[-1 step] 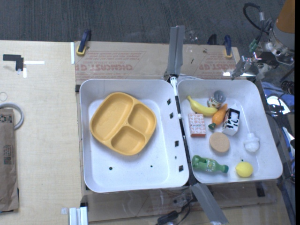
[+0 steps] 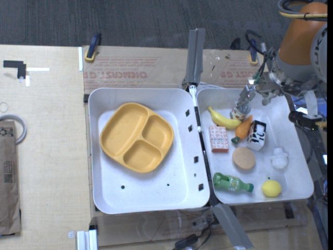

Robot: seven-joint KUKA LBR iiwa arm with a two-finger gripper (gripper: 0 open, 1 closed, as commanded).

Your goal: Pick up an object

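In the right bin [image 2: 296, 139], nearest the camera, a green bottle [image 2: 232, 183] lies at seven o'clock and a lemon [image 2: 271, 188] at five. Toward the centre sit a tan round disc [image 2: 243, 158], a red-and-white box [image 2: 218, 138], a carrot [image 2: 243, 128] and a black-and-white carton [image 2: 257, 134]. Farther off, a banana [image 2: 223, 119] lies at eleven o'clock, touching the gripper [image 2: 241, 110]; whether the jaws are open or closed cannot be told. A yellow divided plate [image 2: 136, 136] rests in the left bin [image 2: 104, 186].

We see a smooth, matt yellow plastic plate [image 2: 136, 136], glossy white plastic bins [image 2: 99, 155], a shiny green bottle [image 2: 232, 183], and brown cardboard [image 2: 135, 69] behind.
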